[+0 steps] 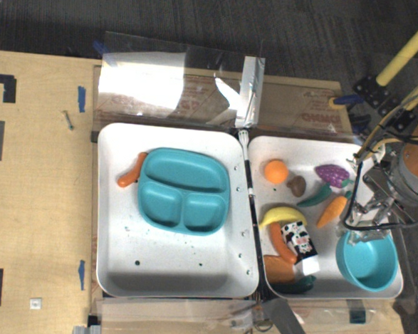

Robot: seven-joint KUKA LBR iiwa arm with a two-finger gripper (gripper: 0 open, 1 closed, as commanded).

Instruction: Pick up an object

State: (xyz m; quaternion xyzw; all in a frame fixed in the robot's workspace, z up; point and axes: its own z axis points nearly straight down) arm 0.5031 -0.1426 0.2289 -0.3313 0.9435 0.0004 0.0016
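Wooden table (28,207) carries your bins; your gripper (368,225) hovers just above the teal bowl (368,263), its state you cannot tell.

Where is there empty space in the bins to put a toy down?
The left bin has bare white floor below the teal divided plate, toward its near edge, and a strip along its left wall. The right bin is crowded: orange ball, banana, carrot and teal bowl fill it.
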